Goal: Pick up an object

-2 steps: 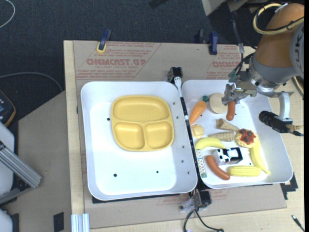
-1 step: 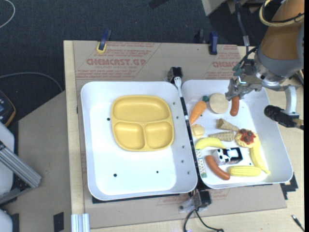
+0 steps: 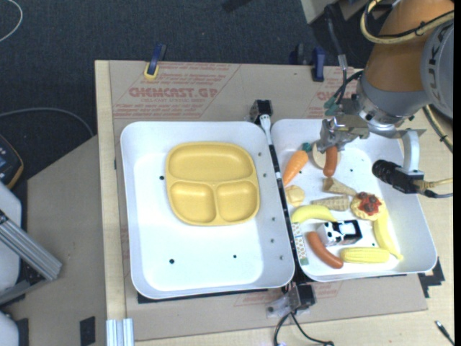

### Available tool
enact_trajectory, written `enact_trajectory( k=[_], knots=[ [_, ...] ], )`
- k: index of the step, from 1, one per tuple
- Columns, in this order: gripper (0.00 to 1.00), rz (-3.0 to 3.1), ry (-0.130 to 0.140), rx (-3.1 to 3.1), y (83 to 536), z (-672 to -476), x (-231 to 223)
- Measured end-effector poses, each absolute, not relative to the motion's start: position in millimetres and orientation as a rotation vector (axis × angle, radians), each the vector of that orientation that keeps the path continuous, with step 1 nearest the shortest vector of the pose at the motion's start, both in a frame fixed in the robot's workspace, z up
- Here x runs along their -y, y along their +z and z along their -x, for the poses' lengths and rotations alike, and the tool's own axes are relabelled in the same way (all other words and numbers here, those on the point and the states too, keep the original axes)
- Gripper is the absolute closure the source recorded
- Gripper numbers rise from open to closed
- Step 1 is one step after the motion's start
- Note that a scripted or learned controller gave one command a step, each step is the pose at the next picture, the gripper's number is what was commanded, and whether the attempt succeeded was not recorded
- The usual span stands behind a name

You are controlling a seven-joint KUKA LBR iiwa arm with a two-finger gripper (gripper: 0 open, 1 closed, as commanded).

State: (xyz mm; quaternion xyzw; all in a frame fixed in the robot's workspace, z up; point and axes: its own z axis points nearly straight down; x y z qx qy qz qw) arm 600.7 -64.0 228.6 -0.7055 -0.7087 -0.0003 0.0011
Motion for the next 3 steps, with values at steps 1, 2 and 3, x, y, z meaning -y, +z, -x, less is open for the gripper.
enact_trajectory(
  k=[1, 2, 3],
  knots=[
    [1.0, 2.217, 0.0, 2.223, 227, -602.8, 47],
    [1.0, 2.223, -0.002, 2.222, 235, -599.1, 57],
    [1.0, 2.218, 0.003, 2.221, 219, -596.6, 48]
  ],
)
